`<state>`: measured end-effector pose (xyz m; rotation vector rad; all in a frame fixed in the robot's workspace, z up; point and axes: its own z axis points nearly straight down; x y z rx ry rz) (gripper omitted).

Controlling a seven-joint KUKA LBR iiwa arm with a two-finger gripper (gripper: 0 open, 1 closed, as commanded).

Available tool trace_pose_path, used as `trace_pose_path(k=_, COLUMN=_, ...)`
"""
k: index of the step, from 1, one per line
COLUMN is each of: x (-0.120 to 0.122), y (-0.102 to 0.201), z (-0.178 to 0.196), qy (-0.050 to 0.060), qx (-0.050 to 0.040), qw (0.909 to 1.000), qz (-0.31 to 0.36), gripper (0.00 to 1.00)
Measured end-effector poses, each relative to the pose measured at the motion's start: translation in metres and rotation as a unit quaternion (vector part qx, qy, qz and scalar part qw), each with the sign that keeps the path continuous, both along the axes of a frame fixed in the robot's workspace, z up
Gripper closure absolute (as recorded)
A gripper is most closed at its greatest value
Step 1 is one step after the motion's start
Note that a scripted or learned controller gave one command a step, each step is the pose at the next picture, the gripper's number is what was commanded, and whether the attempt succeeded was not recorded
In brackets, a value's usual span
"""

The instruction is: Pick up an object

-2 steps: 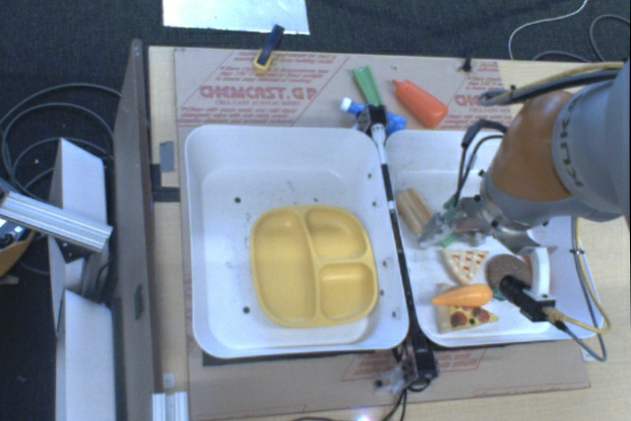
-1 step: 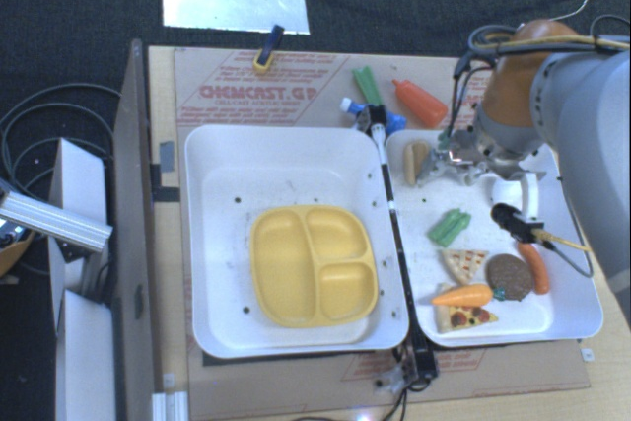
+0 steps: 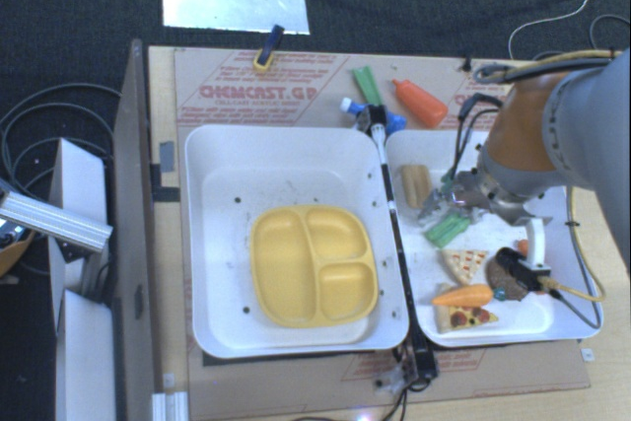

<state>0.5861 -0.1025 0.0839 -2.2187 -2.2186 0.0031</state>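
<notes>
The gripper [image 3: 435, 204] is down in the right bin [image 3: 562, 330], tips just over a green block [image 3: 449, 230] – can't tell how wide it's open or if it's got anything. Tan block [image 3: 415, 182] sits beside it – pizza slices [image 3: 465, 263] nearby.

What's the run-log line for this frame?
hand: low in right white bin | nearest: green flat block, tan block | yellow divided tray: left bin

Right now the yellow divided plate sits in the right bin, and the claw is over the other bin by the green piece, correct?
Not quite: the camera view shows the yellow divided plate in the left bin. The claw is over the other bin, by the green piece.
</notes>
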Motion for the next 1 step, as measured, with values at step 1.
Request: trace_pose_path(k=1, x=-0.0387, y=0.0177, z=-0.0002, qy=0.0, qx=0.0003, qw=1.0, qz=0.0, gripper=0.0)
